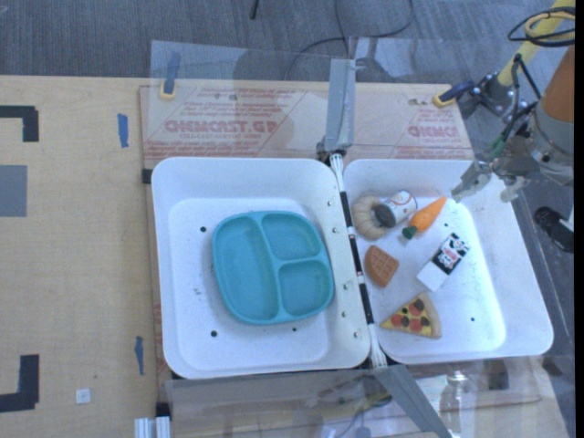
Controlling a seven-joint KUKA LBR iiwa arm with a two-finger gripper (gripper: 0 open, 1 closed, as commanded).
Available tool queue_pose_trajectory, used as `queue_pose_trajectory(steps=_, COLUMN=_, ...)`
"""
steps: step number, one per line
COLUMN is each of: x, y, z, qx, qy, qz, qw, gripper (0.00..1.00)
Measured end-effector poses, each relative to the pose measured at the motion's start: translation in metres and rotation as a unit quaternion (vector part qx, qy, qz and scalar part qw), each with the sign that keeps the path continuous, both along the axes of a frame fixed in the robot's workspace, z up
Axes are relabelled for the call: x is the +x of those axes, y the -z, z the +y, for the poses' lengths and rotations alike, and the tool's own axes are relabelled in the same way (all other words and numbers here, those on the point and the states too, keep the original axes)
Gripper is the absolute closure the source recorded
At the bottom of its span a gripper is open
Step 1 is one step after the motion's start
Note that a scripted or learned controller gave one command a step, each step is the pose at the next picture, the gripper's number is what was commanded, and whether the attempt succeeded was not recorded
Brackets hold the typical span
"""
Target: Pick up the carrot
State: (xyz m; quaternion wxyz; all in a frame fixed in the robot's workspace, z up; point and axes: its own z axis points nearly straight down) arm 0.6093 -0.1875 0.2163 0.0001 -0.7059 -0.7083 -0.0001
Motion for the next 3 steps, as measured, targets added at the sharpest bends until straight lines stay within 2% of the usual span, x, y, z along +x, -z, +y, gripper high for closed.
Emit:
queue_pose_trajectory(steps=1, x=0.058, y=0.124, z=-0.024, qx=0.0077, qy=-0.026, qz=0.006, qw=0.9996, gripper=0.00)
queue_pose_trajectory(steps=2, x=0.053, y=0.130, z=0.011, qx=-0.0004, qy=-0.129, qz=-0.001, qw=0.9916, gripper=0.00)
queue_pose_trajectory(steps=3, x=0.037, y=0.126, z=0.033, qx=-0.0157, qy=-0.238, qz=-0.003, qw=0.9711, gripper=0.00)
